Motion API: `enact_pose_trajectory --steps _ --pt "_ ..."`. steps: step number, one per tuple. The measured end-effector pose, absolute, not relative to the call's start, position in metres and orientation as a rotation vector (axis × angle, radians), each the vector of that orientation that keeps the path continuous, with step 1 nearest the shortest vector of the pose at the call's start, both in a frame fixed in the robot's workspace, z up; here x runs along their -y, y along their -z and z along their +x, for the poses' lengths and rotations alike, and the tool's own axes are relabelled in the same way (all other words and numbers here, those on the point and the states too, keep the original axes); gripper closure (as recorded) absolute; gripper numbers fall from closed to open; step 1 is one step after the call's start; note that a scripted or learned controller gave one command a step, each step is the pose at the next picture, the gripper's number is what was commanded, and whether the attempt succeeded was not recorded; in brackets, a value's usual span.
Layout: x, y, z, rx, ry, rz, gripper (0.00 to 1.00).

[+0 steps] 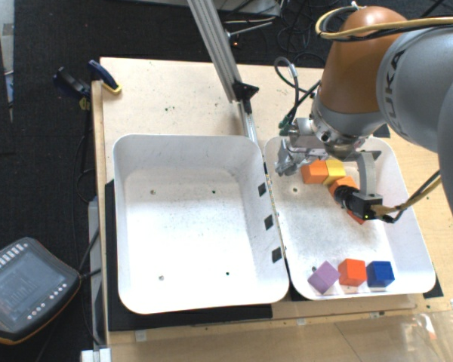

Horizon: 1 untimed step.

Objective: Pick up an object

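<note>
Gripper [328,173]: at the far end of the right bin, low over a small cluster of blocks; whether the jaws are open or closed cannot be told, as the wrist body covers them, and no block is visibly held.
Orange block [314,173]: lies just beside the gripper, on its left as the camera sees it, touching the yellow block.
Yellow block [334,170]: partly under the wrist, between the orange block and a second orange piece [343,183] nearer the camera.
Key relation: the cluster sits directly at the tool, running diagonally from far-left to near-right; judged the likeliest target.
Near row: purple block [324,277], orange cube [352,271] and blue block [380,274] stand side by side at the bin's near rim, well apart from the gripper.
Right bin [408,225]: holds all the blocks.
Left bin [189,217]: beside it, the rims meeting.
</note>
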<state>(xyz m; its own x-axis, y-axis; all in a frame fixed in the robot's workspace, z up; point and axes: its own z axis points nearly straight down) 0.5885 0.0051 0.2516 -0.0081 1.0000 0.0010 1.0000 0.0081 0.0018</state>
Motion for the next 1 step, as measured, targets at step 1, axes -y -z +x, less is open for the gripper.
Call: enact_pose_trajectory --steps 1 --pt "-0.0627 -0.2547 0.5952 -2.231 -0.004 2.211 1.0"
